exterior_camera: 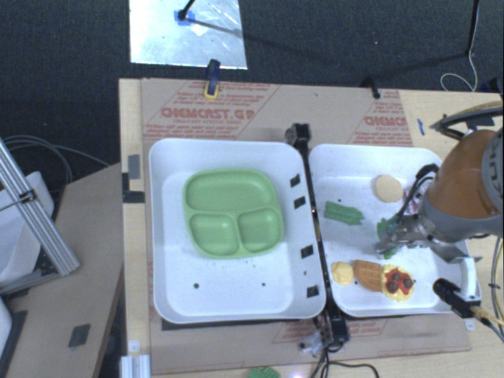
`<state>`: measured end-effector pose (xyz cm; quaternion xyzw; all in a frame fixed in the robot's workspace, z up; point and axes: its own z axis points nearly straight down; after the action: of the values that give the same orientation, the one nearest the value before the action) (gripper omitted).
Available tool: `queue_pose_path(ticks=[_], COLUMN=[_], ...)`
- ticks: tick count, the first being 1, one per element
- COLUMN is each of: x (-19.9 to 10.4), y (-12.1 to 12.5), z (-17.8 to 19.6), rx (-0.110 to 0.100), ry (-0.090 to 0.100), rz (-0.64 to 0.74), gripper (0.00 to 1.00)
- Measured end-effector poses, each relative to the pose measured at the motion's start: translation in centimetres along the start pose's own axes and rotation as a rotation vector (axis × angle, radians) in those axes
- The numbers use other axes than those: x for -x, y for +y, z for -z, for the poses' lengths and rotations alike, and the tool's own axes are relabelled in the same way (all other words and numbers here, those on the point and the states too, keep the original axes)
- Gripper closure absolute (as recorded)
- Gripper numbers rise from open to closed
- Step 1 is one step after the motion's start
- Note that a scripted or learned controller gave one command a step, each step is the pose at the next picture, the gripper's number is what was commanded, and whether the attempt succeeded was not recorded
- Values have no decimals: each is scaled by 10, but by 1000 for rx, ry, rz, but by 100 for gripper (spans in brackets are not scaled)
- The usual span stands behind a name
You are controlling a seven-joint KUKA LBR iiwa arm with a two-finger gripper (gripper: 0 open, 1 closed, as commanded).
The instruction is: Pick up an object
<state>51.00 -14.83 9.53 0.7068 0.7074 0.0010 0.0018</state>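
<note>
Down in the right bin [346, 160], near its middle: green toy [387, 228], touching the tool [387, 242]. Cannot tell whether gripped or released. Nearby: green pod [343, 213], tan disc [387, 187], waffle [368, 273]. Left bin [169, 211]: green tray [233, 213].

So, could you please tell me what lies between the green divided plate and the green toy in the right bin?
In the camera view, the black divider between the bins lies between the green divided plate and the green toy.

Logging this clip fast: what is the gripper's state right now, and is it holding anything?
Gripper: down in the right bin, at a small green object; open or shut cannot be told, and no hold can be confirmed.
</note>
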Motion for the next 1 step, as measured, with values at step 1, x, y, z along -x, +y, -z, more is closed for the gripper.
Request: queue_pose_path(ticks=[1], x=[-54], y=[55], z=[-11], rx=[1], ry=[1], rz=[8], gripper=[100])
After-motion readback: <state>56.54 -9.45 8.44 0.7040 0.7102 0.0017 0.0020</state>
